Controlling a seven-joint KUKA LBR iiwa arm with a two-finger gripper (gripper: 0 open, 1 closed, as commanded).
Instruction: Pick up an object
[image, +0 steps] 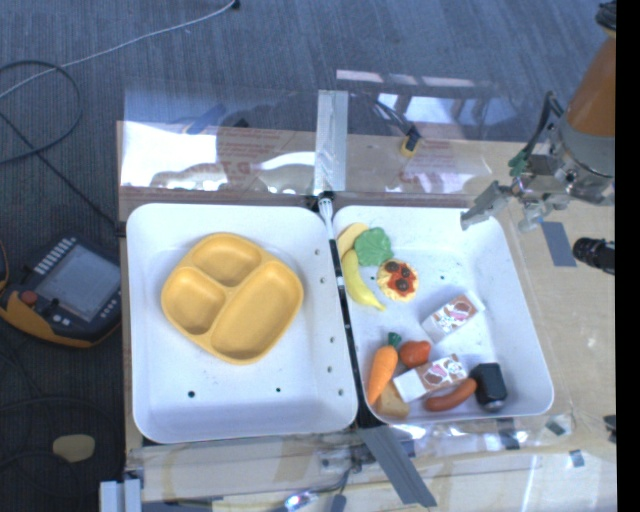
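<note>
Up at the far right corner of the right bin (520, 300) hangs my pincer (490, 208), above the rim and clear of everything inside; whether its fingers are spread or closed I cannot tell from this angle. My arm (590, 100) comes in from the right, its orange band at the picture's edge.

Against the right bin's left wall lies a banana (355, 280), with a green leafy piece (374, 245) touching its upper end and a small pizza slice (399, 280) just beside that. Toward the middle sits a small white carton (452, 314). Along the near edge cluster a carrot (381, 370), a red tomato (414, 352), a second white carton (432, 376), a sausage (450, 396) and a black block (489, 385) near the near right corner.

A yellow divided plate (232, 296) sits in the middle of the left bin (150, 400).
</note>
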